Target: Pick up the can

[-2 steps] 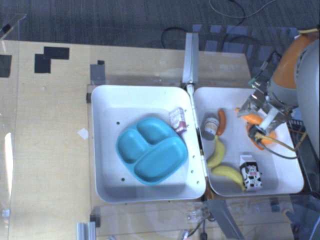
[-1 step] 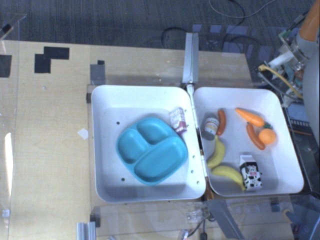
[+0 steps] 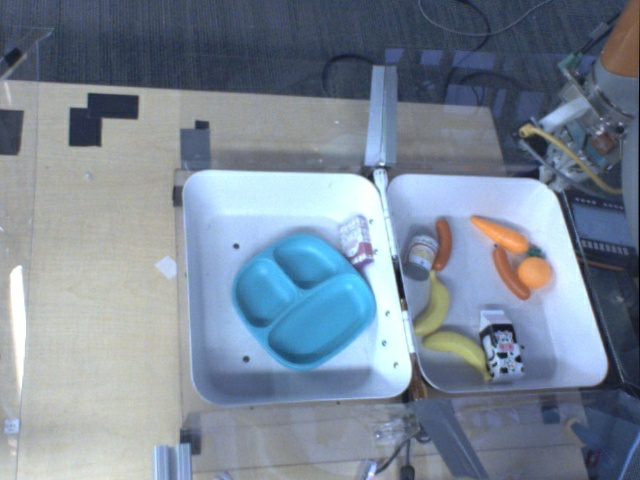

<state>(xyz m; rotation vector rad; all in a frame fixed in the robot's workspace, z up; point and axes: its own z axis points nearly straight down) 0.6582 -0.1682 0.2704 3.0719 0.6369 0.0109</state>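
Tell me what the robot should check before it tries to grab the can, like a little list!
1. Can findable: ok, lying in the right bin by its left wall.
2. Space around can: not ok, a sausage touches it and a banana lies just below.
3. Arm above the can: not ok, it sits at the bin's far right corner.
4. Gripper ready: cannot tell.
5. Can upright: not ok, it looks tipped over.

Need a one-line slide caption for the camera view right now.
Can lies among bananas and carrots in the right bin; arm waits beyond its far-right corner.
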